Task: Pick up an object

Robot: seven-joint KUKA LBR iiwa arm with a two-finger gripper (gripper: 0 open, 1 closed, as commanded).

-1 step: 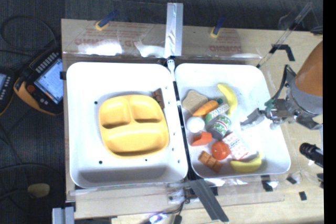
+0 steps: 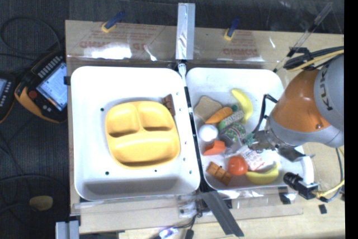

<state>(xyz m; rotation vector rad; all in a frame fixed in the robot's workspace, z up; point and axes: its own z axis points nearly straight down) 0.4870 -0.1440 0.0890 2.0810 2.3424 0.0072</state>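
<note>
The right bin (image 2: 215, 78) holds a pile of toy food. A yellow banana (image 2: 243, 102) lies at the back, with a slice of toast (image 2: 207, 105) and a carrot (image 2: 218, 115) beside it. A white egg (image 2: 208, 132), a dark green can (image 2: 234, 130), a red tomato (image 2: 237, 165), a second banana (image 2: 263, 176) and a white packet with red print (image 2: 260, 160) lie nearer the front. My gripper (image 2: 253, 143) is low in this bin, just right of the can and above the packet. I see nothing held in it.
A yellow compartment tray (image 2: 142, 132) fills the middle of the left bin (image 2: 89, 87). A small brown block (image 2: 168, 102) sits at the tray's back right corner. An orange piece (image 2: 213, 148) and a brown waffle-like piece (image 2: 217, 172) lie at the right bin's front left. A pendant (image 2: 47, 87) lies left of the bench.
</note>
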